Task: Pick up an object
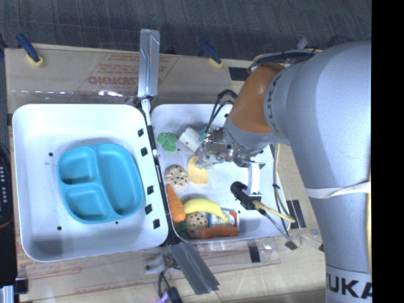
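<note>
Gripper (205, 160) low in right bin (265, 223), above pale yellow piece (199, 174).
Cannot tell whether open or closed, or gripping anything; cookie (177, 176), banana (205, 208), carrot (176, 206) close by.

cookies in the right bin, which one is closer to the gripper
The upper cookie, beside the yellow cheese wedge under the gripper. The other cookie lies farther off, below the banana.

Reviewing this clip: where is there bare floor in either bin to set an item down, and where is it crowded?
Left bin: bare white floor rings the blue tray, widest along its top. Right bin: crowded lower-left with carrot, banana and cookie; gripper fills the middle.
</note>
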{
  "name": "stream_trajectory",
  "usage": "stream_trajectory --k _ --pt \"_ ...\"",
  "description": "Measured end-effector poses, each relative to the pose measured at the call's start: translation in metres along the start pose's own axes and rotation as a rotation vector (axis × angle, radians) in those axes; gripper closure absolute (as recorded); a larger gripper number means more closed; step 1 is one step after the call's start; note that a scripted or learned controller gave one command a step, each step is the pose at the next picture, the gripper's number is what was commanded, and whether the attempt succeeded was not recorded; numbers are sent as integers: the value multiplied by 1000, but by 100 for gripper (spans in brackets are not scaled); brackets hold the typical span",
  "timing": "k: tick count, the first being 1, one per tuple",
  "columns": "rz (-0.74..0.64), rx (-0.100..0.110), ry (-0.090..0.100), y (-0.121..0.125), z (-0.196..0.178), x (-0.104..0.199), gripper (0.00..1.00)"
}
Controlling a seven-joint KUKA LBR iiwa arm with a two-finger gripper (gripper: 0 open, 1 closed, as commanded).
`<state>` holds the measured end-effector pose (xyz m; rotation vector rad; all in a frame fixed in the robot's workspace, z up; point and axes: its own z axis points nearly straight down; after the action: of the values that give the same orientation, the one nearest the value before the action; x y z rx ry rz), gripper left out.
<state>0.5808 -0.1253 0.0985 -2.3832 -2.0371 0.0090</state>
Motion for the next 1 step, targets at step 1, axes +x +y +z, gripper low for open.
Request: stream_trajectory --k 1 --pt "0 0 0 0 0 0 0"
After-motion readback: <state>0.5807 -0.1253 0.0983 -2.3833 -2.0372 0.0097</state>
